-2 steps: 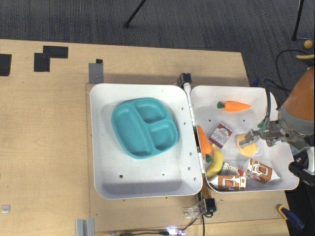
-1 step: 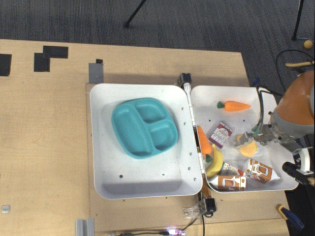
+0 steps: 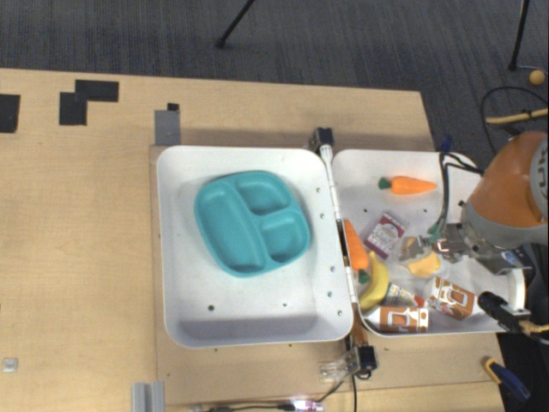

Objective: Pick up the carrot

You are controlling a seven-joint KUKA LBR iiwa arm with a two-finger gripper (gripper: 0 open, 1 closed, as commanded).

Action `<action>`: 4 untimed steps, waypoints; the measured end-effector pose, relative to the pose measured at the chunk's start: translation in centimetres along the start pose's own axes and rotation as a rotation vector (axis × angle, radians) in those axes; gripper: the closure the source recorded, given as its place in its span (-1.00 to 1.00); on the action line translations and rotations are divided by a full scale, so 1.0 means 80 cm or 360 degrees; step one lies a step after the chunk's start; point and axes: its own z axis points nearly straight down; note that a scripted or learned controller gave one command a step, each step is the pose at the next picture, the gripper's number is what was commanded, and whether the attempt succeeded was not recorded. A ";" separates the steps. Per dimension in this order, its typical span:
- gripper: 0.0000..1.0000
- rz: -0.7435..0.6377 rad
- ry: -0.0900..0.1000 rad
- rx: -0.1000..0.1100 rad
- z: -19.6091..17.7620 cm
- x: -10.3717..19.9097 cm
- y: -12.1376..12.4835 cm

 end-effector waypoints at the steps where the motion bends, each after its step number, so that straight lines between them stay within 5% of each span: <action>1: 1.00 -0.0008 -0.0006 -0.0022 -0.020 -0.001 0.007; 2: 1.00 -0.0241 -0.0007 -0.0024 -0.007 0.100 0.010; 3: 1.00 -0.0159 0.0001 -0.0012 -0.003 0.096 -0.026; 4: 1.00 -0.0278 0.0014 -0.0004 -0.127 0.235 0.000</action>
